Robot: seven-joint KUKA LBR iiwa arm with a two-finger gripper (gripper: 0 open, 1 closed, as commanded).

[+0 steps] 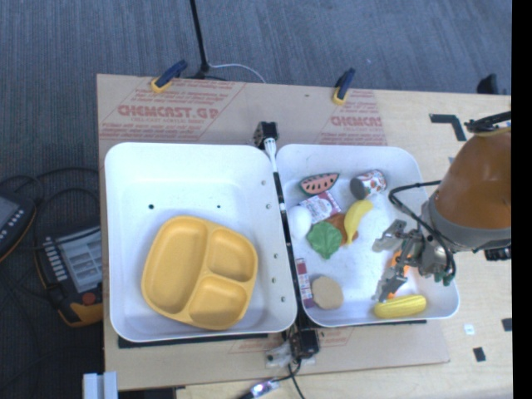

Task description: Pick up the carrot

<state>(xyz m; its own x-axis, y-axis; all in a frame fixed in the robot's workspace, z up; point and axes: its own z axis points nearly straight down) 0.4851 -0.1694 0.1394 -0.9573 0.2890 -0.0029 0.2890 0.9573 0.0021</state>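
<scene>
Reaching in from the right of the frame, the arm (478, 194) is hanging over the right-hand bin (407, 160), with its gripper (397, 266) pointing down toward the lower right part of that bin. The fingers (387, 239) are standing apart — one metal finger upper, one lower — with a gap between them.

In that gap a small orange sliver is showing, which I am judging to be the carrot (401, 266) (much of it is covered by the gripper body, so its full outline cannot be confirmed). It is lying in the lower right of the right-hand bin, just above the corn cob (401, 307) and right of the green leafy piece (325, 239).

The deciding relation is this: the carrot is sitting directly at the gripper, not off to one side, and what is visible of it is running roughly up-and-down in the frame, slightly tilted. The fingers appear to be bracketing it along that line rather than across it — though the view is too coarse to be sure. Whether the pads are touching it cannot be told.

Judgement: the grasp is being set up, not completed; the carrot cannot be reported as held.

Also noted in the same bin: banana (357, 217), watermelon slice (320, 182). The left-hand bin (133, 160) is bearing a yellow divided plate (199, 270).
</scene>
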